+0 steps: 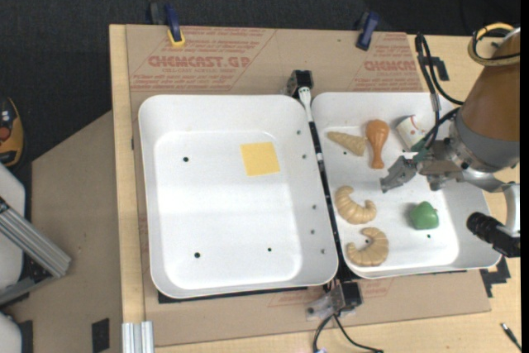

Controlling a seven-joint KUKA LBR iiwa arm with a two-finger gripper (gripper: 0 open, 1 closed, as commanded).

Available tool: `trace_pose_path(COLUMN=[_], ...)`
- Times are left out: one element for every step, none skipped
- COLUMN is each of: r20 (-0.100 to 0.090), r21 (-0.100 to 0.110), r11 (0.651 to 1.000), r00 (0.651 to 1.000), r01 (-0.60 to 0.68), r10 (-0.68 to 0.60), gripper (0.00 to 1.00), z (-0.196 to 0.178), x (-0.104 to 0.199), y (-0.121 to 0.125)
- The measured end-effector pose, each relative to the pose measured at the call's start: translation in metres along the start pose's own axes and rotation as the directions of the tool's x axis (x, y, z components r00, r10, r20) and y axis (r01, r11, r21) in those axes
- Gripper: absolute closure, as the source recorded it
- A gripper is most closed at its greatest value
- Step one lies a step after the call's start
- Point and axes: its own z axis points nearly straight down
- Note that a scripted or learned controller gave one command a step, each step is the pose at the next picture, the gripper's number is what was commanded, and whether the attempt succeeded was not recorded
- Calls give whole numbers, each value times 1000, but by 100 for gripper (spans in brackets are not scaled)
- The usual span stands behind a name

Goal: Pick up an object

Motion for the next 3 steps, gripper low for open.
trace_pose_path(r20=[2, 3, 3], r21=[-2, -6, 1], r11=[1000, 1000, 1000], r00=[1000, 1000, 1000], r01=[1, 5, 2], r10=[-1, -5, -2], gripper=[0, 0, 100], z=[121, 114, 104], x=[-15, -16, -17], y=[62, 150, 147])
